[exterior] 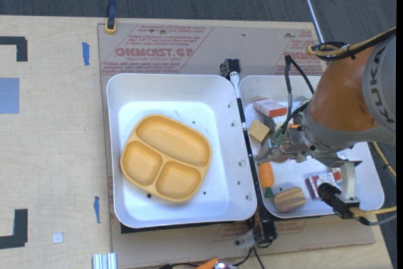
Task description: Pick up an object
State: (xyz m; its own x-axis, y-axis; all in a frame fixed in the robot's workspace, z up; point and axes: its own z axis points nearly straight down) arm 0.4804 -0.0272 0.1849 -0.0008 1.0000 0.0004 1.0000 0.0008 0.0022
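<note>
1. We see two white bins side by side on the counter (50,154). The left bin (119,97) carries a yellow three-compartment plate (165,157), lying flat near its middle.
2. The right bin (378,192) carries the small things: a red-and-white box (271,108) toward its far edge, a tan block (259,131) just nearer than that, an orange carrot-like piece (267,174) by the left wall, a tan bread-roll shape (289,199) near the front edge, and a red-and-white packet (322,184) to the right of the roll.
3. The arm (352,97) reaches over the right bin, its orange band covering the bin's middle and right.
4. The gripper (281,149) sits low over the bin, between the tan block and the carrot-like piece. It is hard to make out against the cables; we cannot tell whether its fingers are open or closed, and we see nothing between them.
5. Every small thing rests on the bin floor.
</note>
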